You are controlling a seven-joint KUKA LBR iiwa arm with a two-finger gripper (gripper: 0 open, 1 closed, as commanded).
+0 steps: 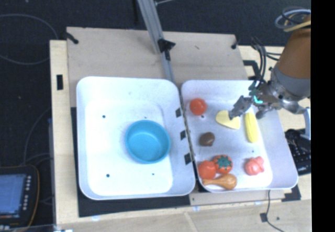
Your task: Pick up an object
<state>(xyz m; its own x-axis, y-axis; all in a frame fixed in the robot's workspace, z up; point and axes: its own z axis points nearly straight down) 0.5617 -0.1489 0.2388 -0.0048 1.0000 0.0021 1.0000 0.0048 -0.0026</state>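
I am hovering my gripper (pixel 250 108) over the right bin (pixel 272 173), jaws spread apart and grasping nothing, one finger just above the pale yellow heart-shaped piece (pixel 227 120). The yellow banana (pixel 251 127) is lying just beside it, near the bin's right edge. The blue bowl (pixel 147 141) is sitting mid left bin (pixel 94 100).

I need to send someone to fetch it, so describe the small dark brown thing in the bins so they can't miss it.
Look in the right-hand white bin, the one crowded with toy food. Near the middle of its left half, below the red ball, lies the brown lump. It is the only dark, dull piece there; every neighbour is bright red, orange or yellow.
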